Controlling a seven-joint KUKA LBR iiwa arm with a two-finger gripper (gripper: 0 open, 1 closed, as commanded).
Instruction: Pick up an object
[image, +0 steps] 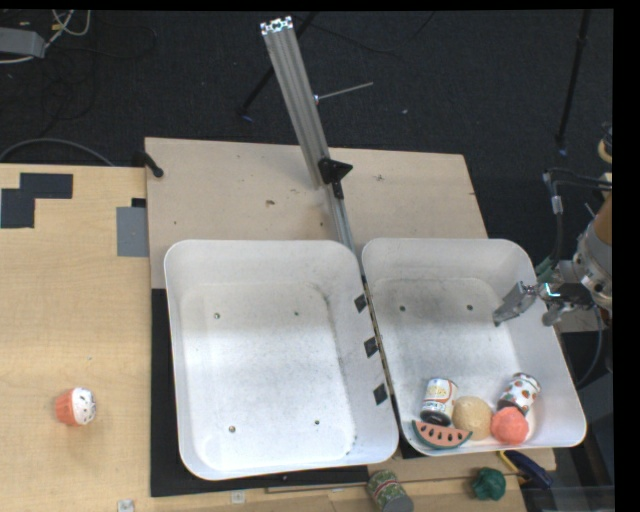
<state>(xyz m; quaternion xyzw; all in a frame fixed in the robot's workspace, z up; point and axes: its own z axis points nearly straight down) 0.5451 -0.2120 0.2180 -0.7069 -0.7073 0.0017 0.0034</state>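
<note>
Hovering over the right rim of the right bin (540, 262), the pincer (530, 300) is seen with its fingers spread apart and nothing between them. It stands well apart from the things to be picked, which are huddled in the near corner of that bin. A small can (437, 399) is found there, leaning against a tan ball (470, 414); a watermelon slice (442, 435) lies flat just in front of them, a red ball (510, 426) sits to the right, and a small patterned jar (520, 391) rests just behind the red ball.

All of these are judged to be light toys. The tan ball and the red ball are probably soft and somewhat yielding, so a grip across the widest part would be expected to hold, though a round shape may roll out from closing fingers. The can is likely stiff and smooth; it is best taken across its sides. The watermelon slice lies low and thin and would be hard to get fingers under. Because the things touch one another and crowd the bin wall, the red ball is judged the easiest to reach.

The left bin (190, 300) holds nothing to grasp.
</note>
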